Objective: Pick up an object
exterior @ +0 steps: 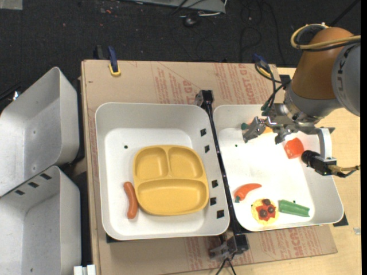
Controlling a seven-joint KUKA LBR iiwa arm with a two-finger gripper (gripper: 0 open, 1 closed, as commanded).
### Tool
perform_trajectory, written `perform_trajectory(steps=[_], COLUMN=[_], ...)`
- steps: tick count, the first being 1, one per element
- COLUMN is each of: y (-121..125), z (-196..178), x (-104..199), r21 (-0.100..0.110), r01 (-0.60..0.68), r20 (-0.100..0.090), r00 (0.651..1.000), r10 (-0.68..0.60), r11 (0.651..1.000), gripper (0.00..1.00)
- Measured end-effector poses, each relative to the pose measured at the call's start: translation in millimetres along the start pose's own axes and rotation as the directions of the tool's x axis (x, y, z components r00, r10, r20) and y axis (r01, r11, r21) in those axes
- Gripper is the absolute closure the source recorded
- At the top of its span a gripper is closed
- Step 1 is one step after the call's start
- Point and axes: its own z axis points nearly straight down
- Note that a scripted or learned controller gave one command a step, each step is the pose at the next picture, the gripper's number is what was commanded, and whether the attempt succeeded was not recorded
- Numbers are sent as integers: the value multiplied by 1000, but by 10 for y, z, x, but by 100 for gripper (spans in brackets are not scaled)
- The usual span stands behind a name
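Lowest in the frame, along the front wall of the right bin [335,202]: a green piece [294,208], a yellow round with red dots [264,209], and just above them a red pepper [248,191]. All loose and apart from each other, so reachable from above. Higher up, an orange block [293,148], lying just beside the tool [268,130]. Hangs over the upper part of that bin, probably lined up for a drop onto something there. Released or clenched: cannot tell from this slant. Nothing seen grasped. At frame centre-left, the left bin [109,153], with a yellow divided plate [170,179] and a sausage [131,199] alongside it, well apart from the tool.
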Motion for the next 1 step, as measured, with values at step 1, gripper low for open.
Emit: perform_trajectory(steps=[1], y=[6], z=[457], x=[-62], r21=[-1], r01=[-2], r20=[1], r00=[1000], r10=[2], r11=[1000], gripper=[0])
